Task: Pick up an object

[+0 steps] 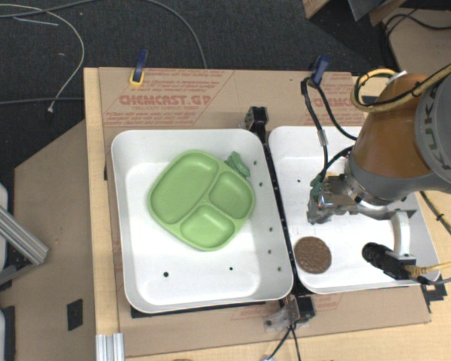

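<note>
- The pincer [318, 207] hangs over the left part of the right-hand shallow white bin [301, 153], close to the wall that it shares with its neighbour. It points down at the bin floor.
- From this slant I cannot tell how far open the pincer is. Nothing can be seen held in it, and I cannot tell whether it touches the bin floor.
- The grey arm with its orange band [391, 141] covers much of the right bin's far side.
- A flat, round, dark brown disc with a speckled face [313, 253] lies on the right bin's floor, just beside the pincer on the near side and apart from it.
- A pale green plastic plate with three compartments [201, 198] lies flat in the middle of the left-hand shallow white bin [135, 224], well apart from the pincer.
- A small darker green piece [238, 165] rests at the plate's far right rim, touching it. Its shape is too small to make out.
- The count is two white bins side by side on the bench [180, 96], one green plate, one small green piece and one brown disc.
</note>
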Motion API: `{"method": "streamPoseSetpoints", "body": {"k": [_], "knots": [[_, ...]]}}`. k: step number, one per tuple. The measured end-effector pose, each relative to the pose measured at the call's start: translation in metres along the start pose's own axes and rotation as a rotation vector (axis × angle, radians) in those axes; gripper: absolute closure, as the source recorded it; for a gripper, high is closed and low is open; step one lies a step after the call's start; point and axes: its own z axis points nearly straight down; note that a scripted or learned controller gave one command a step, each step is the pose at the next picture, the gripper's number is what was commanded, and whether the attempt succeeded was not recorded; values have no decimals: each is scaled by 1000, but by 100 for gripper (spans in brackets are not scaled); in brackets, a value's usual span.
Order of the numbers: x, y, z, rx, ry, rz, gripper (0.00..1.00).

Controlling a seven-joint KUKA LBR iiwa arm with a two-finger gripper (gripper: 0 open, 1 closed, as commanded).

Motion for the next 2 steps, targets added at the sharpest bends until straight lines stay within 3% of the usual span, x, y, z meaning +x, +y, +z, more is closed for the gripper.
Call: {"method": "streamPoseSetpoints", "body": {"k": [2], "knots": [[102, 6, -9, -4, -2, 1, 100]]}}
